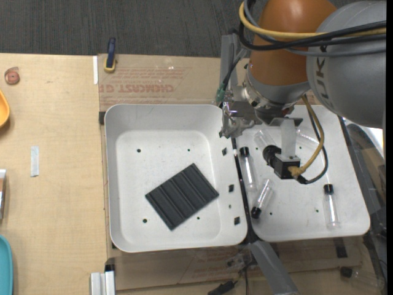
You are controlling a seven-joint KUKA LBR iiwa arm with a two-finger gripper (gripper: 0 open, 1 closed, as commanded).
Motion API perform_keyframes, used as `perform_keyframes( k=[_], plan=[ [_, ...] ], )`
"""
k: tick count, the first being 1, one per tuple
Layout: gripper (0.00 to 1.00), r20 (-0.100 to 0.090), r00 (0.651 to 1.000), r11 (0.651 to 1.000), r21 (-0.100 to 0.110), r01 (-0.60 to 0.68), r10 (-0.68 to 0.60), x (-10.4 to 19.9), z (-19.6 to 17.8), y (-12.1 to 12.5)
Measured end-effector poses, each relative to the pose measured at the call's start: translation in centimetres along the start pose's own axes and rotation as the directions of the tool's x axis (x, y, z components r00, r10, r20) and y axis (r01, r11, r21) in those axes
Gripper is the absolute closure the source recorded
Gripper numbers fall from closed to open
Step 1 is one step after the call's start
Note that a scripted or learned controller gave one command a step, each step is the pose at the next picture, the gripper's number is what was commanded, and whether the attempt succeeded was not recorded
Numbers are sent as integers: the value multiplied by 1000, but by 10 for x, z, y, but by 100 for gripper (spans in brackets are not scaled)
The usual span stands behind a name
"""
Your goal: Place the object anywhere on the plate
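Three clear tubes with black caps lie in the right bin (353, 223), as the view has it. The first tube (247, 166) lies just beside the bin's left wall, its long axis running along that wall, leaning slightly from upper left to lower right, cap at the upper end. The second tube (263, 196) lies just below it, slanting from upper right to lower left, cap at the lower end. The third tube (331, 206) lies well apart near the right wall, nearly straight up and down the view, cap uppermost.

The left bin (116, 165) holds the plate (182, 196), a dark ribbed slab lying flat and turned askew, its long axis from lower left to upper right.

The arm (344, 48) reaches in from the right and bends down over the right bin. The gripper (232, 125) hangs at the wall between the bins, just above the first tube; whether it is open or closed cannot be told.
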State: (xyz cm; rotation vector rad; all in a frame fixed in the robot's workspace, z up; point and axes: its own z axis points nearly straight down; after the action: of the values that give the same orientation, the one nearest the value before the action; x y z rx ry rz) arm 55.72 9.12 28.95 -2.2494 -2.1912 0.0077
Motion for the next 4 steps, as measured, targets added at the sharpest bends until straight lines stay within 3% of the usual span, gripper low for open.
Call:
perform_keyframes(
  k=[1,2,3,4],
  plan=[
    [100,0,971,971,-3,238,-238,1,-25,23],
    [100,1,662,662,-2,750,-750,29,-10,-2],
    [100,4,565,565,-5,825,-825,-11,-78,-39],
    [100,2,172,172,-3,985,-985,-32,-20,-78]
  ],
)
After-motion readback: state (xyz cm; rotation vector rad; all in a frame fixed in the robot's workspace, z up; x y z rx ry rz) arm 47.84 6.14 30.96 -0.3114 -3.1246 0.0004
